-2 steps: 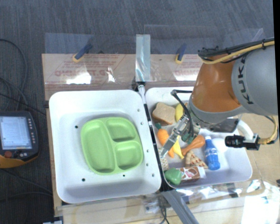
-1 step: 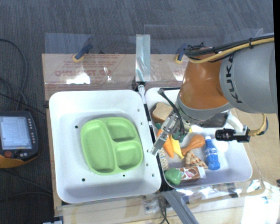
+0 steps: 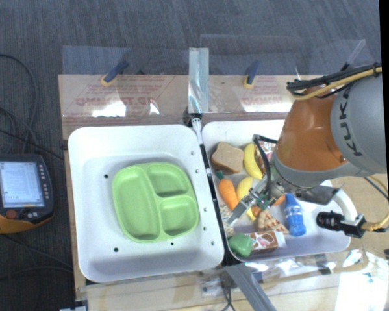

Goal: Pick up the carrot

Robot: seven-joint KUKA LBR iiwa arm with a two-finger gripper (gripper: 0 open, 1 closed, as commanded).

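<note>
Grey and orange, the arm (image 3: 324, 138) reached over the right bin (image 3: 316, 243). Its gripper (image 3: 249, 204) hung low, fingers slightly apart and holding nothing, just beside the carrot (image 3: 228, 193). That carrot lay near the bread (image 3: 227, 157) and banana (image 3: 251, 160). A green tray (image 3: 154, 200) sat in the left bin (image 3: 90, 157).

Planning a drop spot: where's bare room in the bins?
Left bin: bare white floor all around the green tray, widest toward its left wall. Right bin: crowded; carrot, bread, banana and bottle packed around the gripper.
</note>
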